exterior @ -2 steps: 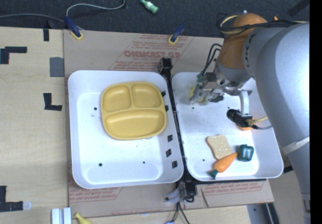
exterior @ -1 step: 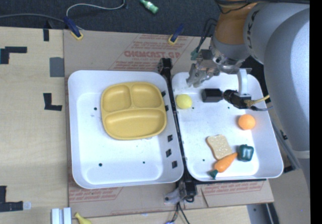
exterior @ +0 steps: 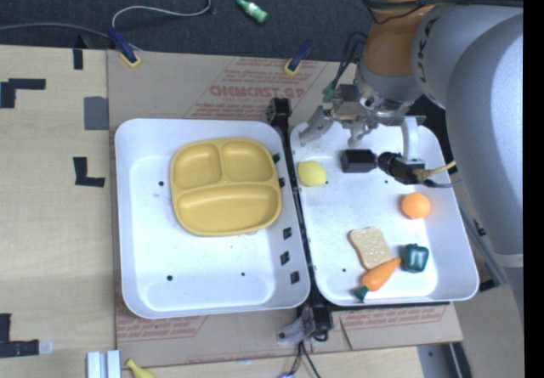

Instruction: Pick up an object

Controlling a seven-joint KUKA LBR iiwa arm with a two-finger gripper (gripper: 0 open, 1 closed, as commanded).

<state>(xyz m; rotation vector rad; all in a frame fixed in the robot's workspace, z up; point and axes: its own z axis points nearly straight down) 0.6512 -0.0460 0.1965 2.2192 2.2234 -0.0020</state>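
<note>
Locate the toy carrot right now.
The toy carrot lies in the right bin near its front edge, touching the bread slice, with the green pepper just to its right.

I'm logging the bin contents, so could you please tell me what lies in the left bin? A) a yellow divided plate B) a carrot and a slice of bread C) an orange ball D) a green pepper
A: the yellow divided plate lies in the left bin, while the carrot, bread, orange ball and pepper are all in the right bin.
</note>
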